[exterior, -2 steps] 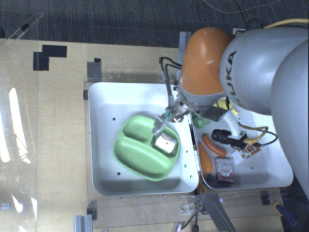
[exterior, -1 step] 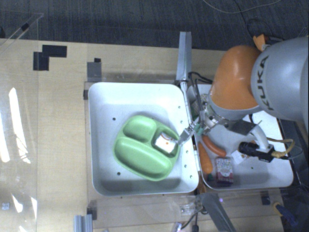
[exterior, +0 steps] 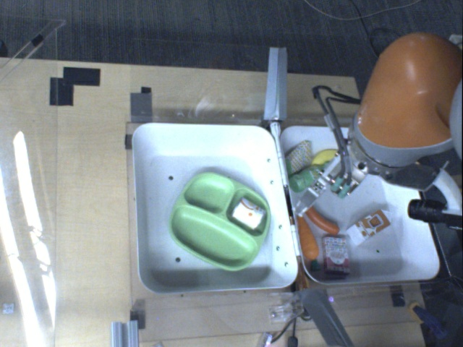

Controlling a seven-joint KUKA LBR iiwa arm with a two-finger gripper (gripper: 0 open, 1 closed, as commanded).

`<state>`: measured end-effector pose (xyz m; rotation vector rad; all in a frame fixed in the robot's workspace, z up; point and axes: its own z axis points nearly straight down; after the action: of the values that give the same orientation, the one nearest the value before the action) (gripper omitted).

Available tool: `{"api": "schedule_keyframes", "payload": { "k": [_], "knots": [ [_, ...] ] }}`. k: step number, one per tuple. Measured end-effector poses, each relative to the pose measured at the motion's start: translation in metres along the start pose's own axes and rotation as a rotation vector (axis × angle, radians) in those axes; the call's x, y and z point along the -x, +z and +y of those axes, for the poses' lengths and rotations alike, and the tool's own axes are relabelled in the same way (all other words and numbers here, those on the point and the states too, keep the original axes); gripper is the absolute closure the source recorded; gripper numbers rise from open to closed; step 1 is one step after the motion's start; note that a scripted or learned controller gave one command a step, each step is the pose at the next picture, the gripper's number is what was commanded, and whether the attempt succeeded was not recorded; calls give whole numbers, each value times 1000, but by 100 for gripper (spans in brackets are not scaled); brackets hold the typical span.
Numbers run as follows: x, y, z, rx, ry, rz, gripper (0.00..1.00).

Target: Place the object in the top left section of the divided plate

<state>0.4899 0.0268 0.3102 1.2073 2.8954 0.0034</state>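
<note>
A green divided plate [exterior: 215, 237] lies tilted in the left bin [exterior: 155, 194]. Its upper left section [exterior: 208, 191] shows bare green. Its small right section holds a white packet with an orange mark [exterior: 248, 214]. My gripper [exterior: 323, 181] hangs low over the upper left part of the right bin [exterior: 416, 259], beside a green toy [exterior: 299, 178] and a yellow piece [exterior: 325, 155]. The arm's orange band [exterior: 412, 85] hides the bin's far right corner.
The right bin also holds a pale ribbed item [exterior: 299, 152], a red sausage [exterior: 323, 221], an orange carrot [exterior: 309, 244], a dark red package [exterior: 336, 256] and a white card [exterior: 372, 225]. A metal divider post [exterior: 275, 85] stands between the bins.
</note>
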Motion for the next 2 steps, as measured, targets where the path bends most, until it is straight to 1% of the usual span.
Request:
{"api": "schedule_keyframes", "payload": {
  "k": [1, 2],
  "knots": [
    [-16, -43, 16, -1, 67, 0, 0],
    [-4, 126, 0, -5, 125, 4, 0]
  ]
}}
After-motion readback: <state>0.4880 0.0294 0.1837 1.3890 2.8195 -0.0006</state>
